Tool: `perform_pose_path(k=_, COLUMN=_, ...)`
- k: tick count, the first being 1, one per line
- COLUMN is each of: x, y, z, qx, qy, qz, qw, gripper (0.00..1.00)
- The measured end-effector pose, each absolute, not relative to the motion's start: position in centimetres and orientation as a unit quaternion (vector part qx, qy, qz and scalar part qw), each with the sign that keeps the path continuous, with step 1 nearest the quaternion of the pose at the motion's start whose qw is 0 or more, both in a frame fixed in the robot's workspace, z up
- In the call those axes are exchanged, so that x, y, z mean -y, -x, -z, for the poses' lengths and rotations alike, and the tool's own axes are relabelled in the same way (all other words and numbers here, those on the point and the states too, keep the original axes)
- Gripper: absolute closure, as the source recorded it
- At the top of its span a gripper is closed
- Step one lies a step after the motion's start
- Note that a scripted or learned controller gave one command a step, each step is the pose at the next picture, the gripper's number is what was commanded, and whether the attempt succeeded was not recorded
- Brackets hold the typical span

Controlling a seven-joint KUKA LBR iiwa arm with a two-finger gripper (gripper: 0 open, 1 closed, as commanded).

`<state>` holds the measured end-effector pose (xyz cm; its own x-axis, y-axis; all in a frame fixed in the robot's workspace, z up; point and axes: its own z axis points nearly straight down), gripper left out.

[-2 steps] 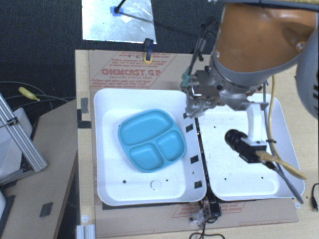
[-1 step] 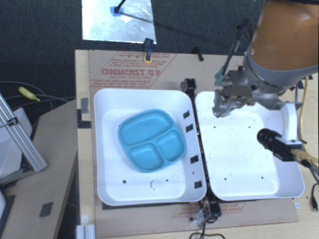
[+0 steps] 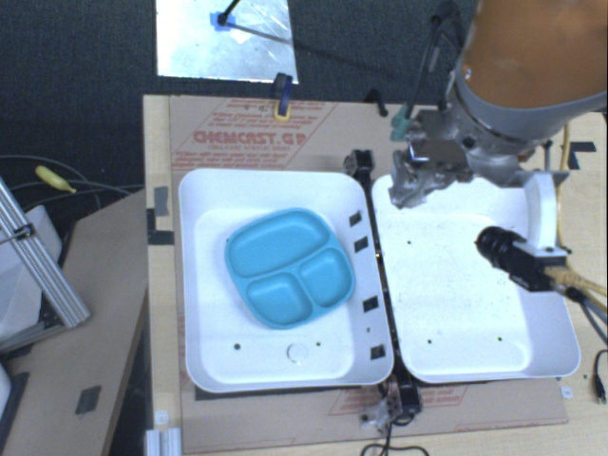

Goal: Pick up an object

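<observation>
End effector (image 3: 410,190) sat over the far-left corner of the right bin (image 3: 475,350), just beside the divider between bins. Couldn't tell from this angle whether it was open or closed. Blue three-compartment tray (image 3: 288,266) lay flat in the middle of the left bin (image 3: 204,255), well apart from the end effector. Both bins on the worktop (image 3: 256,131).

Two white bins: the left bin (image 3: 199,283) holds a light blue tray (image 3: 288,266), plain, with three compartments. The right bin (image 3: 475,350) is white with fine dark specks. Under both lies a tan board (image 3: 252,136) with red lettering. At twelve o'clock a silver sheet (image 3: 190,27) bears a blue mark. The arm (image 3: 537,36) is orange above grey. The floor (image 3: 66,65) is dark.
</observation>
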<state>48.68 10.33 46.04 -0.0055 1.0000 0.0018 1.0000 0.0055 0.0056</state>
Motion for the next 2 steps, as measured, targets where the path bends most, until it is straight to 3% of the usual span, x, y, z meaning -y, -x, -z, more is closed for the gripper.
perform_pose_path(k=1, x=-17.1, y=-48.6, z=-44.7, qx=-0.711, qy=-0.703, qz=-0.0009, qw=-0.001, gripper=1.00)
perform_pose_path(k=2, x=-12.0, y=-48.7, z=-54.1, qx=-0.706, qy=-0.708, qz=-0.0053, qw=0.003, gripper=1.00)
